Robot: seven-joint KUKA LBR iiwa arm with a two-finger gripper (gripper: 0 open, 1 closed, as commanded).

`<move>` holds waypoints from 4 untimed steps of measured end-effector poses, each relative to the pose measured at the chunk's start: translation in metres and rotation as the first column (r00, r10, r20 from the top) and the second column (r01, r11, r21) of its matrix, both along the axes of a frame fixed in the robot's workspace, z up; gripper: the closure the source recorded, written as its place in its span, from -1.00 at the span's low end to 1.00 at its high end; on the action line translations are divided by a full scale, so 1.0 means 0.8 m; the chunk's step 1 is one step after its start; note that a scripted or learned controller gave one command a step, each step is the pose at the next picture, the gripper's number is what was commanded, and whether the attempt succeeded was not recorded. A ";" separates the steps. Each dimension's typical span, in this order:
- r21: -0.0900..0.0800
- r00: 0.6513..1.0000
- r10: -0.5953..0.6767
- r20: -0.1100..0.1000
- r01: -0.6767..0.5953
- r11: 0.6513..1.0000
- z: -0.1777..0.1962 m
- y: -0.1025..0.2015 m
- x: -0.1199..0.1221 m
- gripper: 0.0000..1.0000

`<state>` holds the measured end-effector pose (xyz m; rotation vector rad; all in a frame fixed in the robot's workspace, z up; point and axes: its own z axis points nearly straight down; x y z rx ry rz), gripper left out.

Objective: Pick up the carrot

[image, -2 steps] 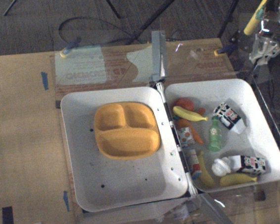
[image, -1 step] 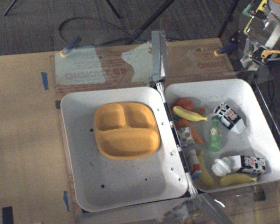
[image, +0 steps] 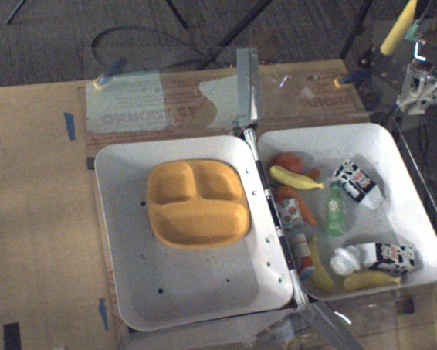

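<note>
Two shallow white bins sit side by side on a wooden bench (image: pixel 38 228). The left bin (image: pixel 129 281) holds an orange divided plate (image: pixel 198 203). The right bin (image: pixel 416 212) holds bananas (image: pixel 295 178), a green bottle (image: pixel 335 211) and two cow-print milk cartons (image: pixel 355 179).

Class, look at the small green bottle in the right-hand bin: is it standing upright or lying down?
Lying down. The green bottle shows its full length along the floor of the right bin, cap end toward the bin's far side.
</note>
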<state>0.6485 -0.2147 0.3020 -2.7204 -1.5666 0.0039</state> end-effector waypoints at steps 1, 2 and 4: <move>0.000 0.963 -0.271 -0.001 0.271 0.963 -0.013 0.048 0.004 1.00; -0.001 0.959 -0.283 0.000 0.283 0.959 -0.109 0.068 -0.065 1.00; -0.001 0.860 -0.511 0.002 0.511 0.860 -0.018 0.148 -0.187 1.00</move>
